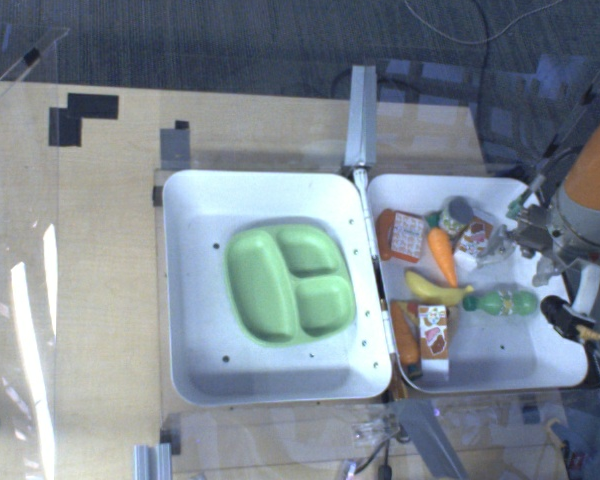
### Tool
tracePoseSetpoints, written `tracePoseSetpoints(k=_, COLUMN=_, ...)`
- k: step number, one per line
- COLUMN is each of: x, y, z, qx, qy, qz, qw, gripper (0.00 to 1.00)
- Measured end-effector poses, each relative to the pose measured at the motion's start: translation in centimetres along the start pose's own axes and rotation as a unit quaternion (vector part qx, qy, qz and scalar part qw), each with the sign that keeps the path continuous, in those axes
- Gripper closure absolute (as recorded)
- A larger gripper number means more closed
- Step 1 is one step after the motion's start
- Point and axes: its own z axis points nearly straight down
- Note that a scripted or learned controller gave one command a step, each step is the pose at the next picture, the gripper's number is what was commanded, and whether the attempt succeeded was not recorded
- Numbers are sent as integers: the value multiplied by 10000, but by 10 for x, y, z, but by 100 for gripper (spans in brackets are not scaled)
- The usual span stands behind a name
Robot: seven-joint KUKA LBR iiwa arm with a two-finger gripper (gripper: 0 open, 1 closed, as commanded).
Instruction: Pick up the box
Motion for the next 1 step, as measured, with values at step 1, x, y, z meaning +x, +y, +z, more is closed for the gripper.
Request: tracePoseSetpoints(k=1, x=2, y=15, z=76, qx=-41, qy=7, qz=394, qw=9992, gripper=0)
